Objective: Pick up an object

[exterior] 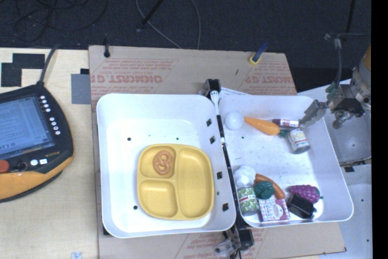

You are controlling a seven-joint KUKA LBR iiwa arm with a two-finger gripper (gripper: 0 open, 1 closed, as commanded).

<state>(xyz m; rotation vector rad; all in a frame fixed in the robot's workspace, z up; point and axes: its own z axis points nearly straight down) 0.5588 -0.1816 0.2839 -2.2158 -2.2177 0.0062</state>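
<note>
My gripper (324, 117) hangs over the far right rim of the right bin (337, 174), open, with nothing between its fingers. One finger (310, 113) points down toward a small grey can (298, 140) lying just left of it. Beside the can are an orange carrot (262, 125), a thin pink-capped tube (288, 123) and a white ball (234, 121). At the bin's near end sit purple grapes (305, 193), a black block (301, 207), a pink box (273, 210), a green box (247, 198), a dark green lump (264, 190), a second carrot (274, 186) and a white lump (244, 176).
The left bin (121, 124) holds a yellow divided plate (197, 182) with a brown pretzel (162, 162) in one compartment. A black clip strip (219, 139) joins the two bins. A teach pendant (27, 136) lies on the bench at the left.
</note>
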